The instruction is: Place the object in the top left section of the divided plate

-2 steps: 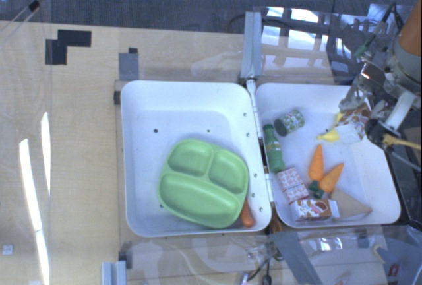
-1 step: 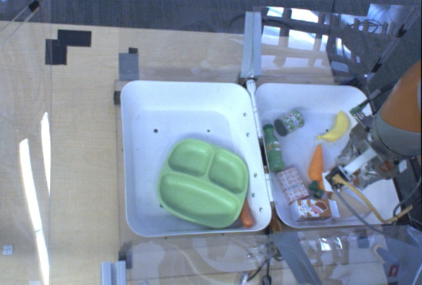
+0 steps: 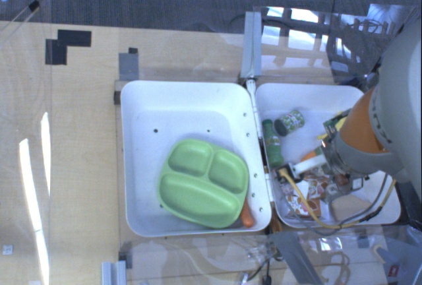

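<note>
My grey arm (image 3: 401,72), with its orange band (image 3: 361,128), bulks up closest to the lens at the right and reaches down into the right bin (image 3: 310,94). My wrist ends low over a heap of mixed small things (image 3: 304,196) at that bin's near end. Whether my jaws are open or closed I cannot tell, for the wrist and the clutter hide them.

The object I am to place is, as far as I can judge, somewhere in that heap; I cannot pick it out. A white stick-like piece (image 3: 304,163) lies just beside my wrist. A dark green bottle (image 3: 271,142) lies along the wall between the bins, and a small green-and-white round thing (image 3: 291,121) sits near it, toward the far end.

The green divided plate (image 3: 198,201) lies flat in the left bin (image 3: 165,105), toward its near side, well apart from my wrist. An orange thing (image 3: 246,216) lies against the plate's near right edge. Both bins stand on the pale wooden table (image 3: 66,165).
</note>
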You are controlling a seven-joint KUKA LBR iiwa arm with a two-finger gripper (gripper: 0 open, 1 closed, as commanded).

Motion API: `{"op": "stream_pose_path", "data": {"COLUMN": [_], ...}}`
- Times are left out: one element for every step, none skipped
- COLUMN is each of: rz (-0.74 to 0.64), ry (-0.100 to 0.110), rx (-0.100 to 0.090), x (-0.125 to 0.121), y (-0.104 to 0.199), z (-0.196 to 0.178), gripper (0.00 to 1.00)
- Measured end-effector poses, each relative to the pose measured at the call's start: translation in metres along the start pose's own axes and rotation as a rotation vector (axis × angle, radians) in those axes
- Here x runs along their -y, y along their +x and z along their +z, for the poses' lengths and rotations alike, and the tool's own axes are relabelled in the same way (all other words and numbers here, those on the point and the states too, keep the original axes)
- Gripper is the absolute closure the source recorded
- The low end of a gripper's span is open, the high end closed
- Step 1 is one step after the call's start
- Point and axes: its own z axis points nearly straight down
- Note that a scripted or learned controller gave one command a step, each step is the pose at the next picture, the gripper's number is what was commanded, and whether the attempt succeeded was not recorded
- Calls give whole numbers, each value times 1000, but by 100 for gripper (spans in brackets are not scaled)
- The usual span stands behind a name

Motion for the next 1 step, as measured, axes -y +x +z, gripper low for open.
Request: {"op": "stream_pose_path", "data": {"rz": [-196], "ry": [11], "rx": [-6], "x": [-59], "y": [-11], "z": [1], "gripper": [100]}}
